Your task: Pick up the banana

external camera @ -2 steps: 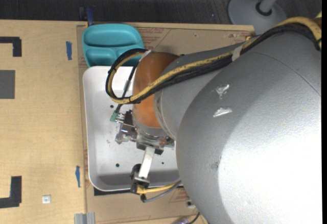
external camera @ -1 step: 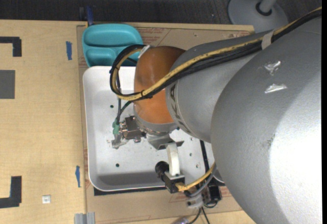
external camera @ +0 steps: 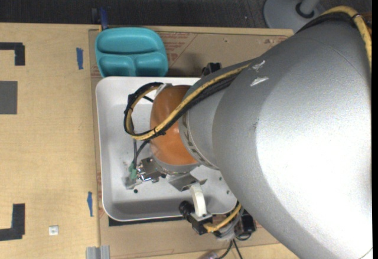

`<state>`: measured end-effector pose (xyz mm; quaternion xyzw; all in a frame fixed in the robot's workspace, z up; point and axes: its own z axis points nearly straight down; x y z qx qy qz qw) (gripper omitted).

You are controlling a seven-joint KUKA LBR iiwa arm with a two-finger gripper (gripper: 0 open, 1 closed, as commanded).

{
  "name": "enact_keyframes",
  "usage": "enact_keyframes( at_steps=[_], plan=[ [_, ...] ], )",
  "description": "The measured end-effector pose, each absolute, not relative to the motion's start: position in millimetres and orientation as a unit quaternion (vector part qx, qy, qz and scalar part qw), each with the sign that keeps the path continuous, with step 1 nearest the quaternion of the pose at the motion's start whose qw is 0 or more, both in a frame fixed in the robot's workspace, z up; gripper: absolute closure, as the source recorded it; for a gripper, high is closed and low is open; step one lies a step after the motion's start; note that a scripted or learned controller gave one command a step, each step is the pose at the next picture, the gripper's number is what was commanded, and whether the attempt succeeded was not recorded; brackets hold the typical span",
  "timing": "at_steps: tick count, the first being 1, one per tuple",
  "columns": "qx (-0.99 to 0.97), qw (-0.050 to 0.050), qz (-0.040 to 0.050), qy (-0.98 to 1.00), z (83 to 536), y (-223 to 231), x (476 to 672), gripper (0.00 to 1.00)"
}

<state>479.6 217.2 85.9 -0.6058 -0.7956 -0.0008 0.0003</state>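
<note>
- Arm (external camera: 283, 128) reaches in from the right and covers most of the white bin (external camera: 112, 151); its orange band (external camera: 168, 128) hangs above the bin's middle.
- Gripper (external camera: 137, 174) is low over the bin floor, near the left wall; its state cannot be told.
- Banana's place and long axis cannot be told.

A white bin (external camera: 112, 151) is set on the brown bench (external camera: 47, 134). A teal tray (external camera: 131, 51) is placed just behind it.
</note>
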Motion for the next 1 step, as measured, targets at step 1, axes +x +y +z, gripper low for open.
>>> enact_keyframes(
  at_steps=[1],
  plan=[
    [-0.693,0.0,0.0,-0.721,133.7,216.0,541.2,0.0]
  ],
)
